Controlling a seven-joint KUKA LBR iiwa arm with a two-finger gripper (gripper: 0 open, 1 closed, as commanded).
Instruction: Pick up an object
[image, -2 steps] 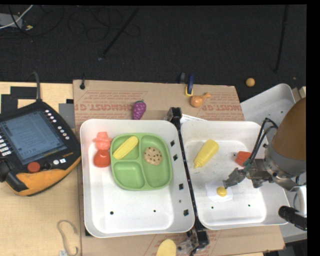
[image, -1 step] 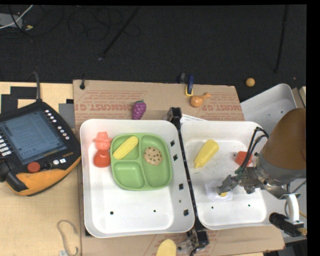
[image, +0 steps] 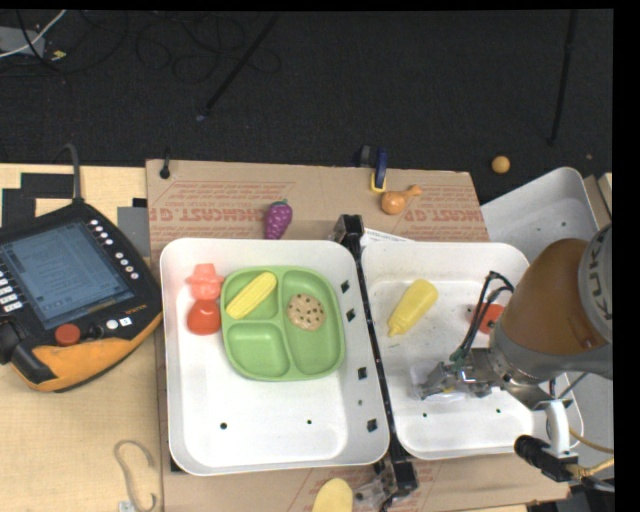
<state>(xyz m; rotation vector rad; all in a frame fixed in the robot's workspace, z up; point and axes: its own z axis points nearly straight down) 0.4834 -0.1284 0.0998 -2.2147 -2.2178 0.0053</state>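
A yellow mustard bottle (image: 412, 305) lies tilted in the upper left part of the right bin (image: 440, 440). A small red object (image: 488, 318) shows at that bin's right side, partly hidden behind the arm's cables. My gripper (image: 442, 381) is low over the right bin's floor, below and to the right of the bottle and apart from it. I see nothing between its tips. The arm's orange band (image: 550, 300) covers the bin's right edge.
The left bin (image: 260, 440) holds a green divided plate (image: 270, 355) with a corn cob (image: 249, 294) and a cookie (image: 305, 311), plus a red and pink toy (image: 204, 300). Purple grapes (image: 277, 218) and an orange pear (image: 398, 199) lie on the cardboard behind. A teach pendant (image: 70, 290) sits at the left.
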